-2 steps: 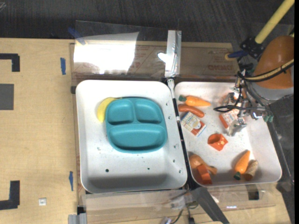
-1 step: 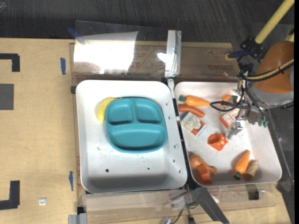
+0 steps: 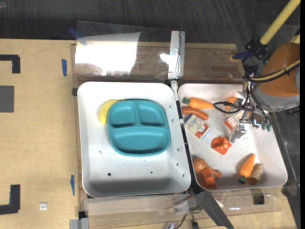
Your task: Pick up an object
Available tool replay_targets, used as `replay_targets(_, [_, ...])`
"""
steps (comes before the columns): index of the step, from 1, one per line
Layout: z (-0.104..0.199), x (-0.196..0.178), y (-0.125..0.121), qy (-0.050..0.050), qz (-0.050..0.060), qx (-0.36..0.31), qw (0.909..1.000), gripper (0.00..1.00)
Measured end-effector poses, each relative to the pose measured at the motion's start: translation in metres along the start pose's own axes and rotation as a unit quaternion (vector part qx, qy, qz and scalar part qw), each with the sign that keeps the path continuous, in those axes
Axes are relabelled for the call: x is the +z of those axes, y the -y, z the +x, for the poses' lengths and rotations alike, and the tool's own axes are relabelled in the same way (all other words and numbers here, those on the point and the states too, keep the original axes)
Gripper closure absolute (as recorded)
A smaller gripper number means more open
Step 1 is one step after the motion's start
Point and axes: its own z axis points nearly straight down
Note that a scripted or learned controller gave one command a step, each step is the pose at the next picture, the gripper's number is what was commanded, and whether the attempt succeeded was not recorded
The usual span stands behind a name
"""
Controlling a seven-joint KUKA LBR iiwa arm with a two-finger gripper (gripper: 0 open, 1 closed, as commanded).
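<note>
My gripper hangs over the middle of the right bin, reaching in from the upper right. A small red and white item lies right beside it, and I cannot see whether they touch. Just below and left of the gripper sits an orange cup. Near the bin's left wall lie a carrot, a reddish sausage and a small printed box. A second carrot rests at the front right against a brown lump.
The left bin holds a teal divided plate with a yellow piece under its left edge. An orange and brown pair of items sits in the right bin's front left corner. Cables trail from the wrist.
</note>
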Motion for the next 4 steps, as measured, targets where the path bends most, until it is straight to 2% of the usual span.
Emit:
replay_targets(1, [0.012, 0.0, -0.002, 0.0, 0.0, 0.063, 0.998, 0.0])
replay_targets(2, [0.008, 0.0, -0.012, 0.001, 0.001, 0.106, 0.9944, 0.0])
replay_targets(3, [-0.011, 0.001, 0.0, 0.001, 0.001, 0.124, 0.9923, 0.0])
replay_targets(4, [0.016, -0.001, -0.064, 0.001, -0.001, 0.134, 0.991, 0.0])
